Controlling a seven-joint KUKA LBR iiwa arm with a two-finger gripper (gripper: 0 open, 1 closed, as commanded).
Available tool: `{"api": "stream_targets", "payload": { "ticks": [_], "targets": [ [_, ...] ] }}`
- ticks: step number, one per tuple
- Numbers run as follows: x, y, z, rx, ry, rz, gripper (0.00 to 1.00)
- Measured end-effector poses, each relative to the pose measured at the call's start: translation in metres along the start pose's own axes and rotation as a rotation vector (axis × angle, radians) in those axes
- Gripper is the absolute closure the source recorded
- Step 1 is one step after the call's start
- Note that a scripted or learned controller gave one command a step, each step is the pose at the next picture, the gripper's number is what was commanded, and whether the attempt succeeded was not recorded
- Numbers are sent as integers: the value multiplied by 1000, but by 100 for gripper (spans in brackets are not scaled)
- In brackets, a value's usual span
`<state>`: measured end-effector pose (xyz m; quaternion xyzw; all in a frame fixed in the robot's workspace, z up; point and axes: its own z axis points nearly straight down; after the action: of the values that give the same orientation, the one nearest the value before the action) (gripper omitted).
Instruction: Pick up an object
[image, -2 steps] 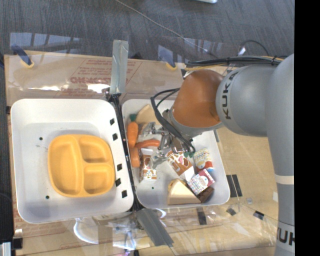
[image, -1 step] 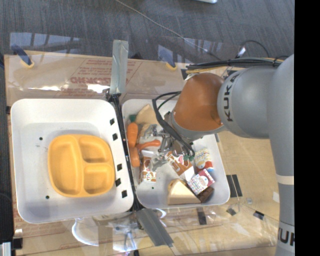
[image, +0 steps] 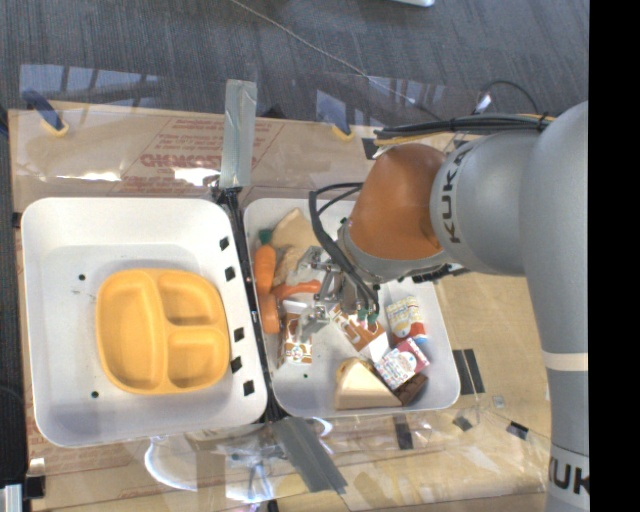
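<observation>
Left bin: shallow white plastic, rounded corners, smooth matte walls. It holds one yellow tray, a glossy moulded plate with three compartments, lying flat at the bin's middle, well apart from the arm.

Strip of grey tape: runs from the far edge of the bench toward the seam between the bins.

Right bin: same white plastic, crowded with small items. Along its left wall lies a carrot, orange, smooth, elongated, with a small green top at its far end; a second orange piece lies just near of it. A tan wedge sits at the far side, partly under the arm. Gripper: metallic, lowered into the bin's middle among the clutter, just right of the carrot; its state cannot be told. A small brown packet lies just near the gripper. Near right corner: a pale wedge, triangular and matte, touching a red-and-white carton; a small printed cup stands beside them.
</observation>
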<state>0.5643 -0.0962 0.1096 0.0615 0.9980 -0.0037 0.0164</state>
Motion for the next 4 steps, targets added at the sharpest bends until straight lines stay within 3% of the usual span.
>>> {"api": "stream_targets", "payload": {
  "ticks": [1,2,3,4],
  "targets": [
    [-28,2,2,-3,14,135,0],
    [-31,-23,2,-11,7,236,0],
    [17,-46,-1,-8,-9,373,0],
    [62,-8,-2,-4,-15,477,0]
  ]
}}
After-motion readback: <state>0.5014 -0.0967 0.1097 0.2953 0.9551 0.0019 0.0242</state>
